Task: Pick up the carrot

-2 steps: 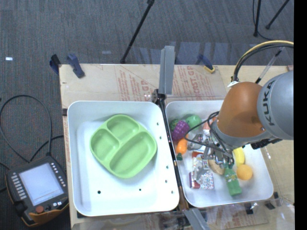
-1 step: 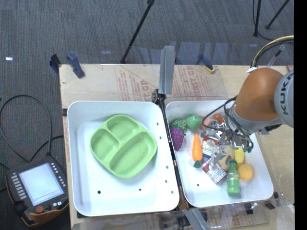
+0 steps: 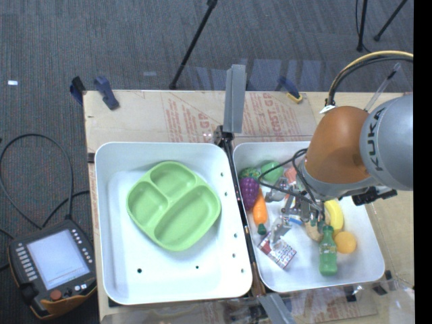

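Right bin (image 3: 374, 265) crowds carrot (image 3: 260, 210) against its left wall; end effector (image 3: 291, 211) state unclear.

Two white bins (image 3: 108, 181): the left one holds a light green divided plate (image 3: 174, 205). In the right bin lie an orange carrot (image 3: 260, 210), purple grapes (image 3: 249, 191), a yellow banana (image 3: 333, 215), a green bottle (image 3: 328, 252) and a red-and-white checked packet (image 3: 279, 252). The desk (image 3: 155, 117) is tan with red print.
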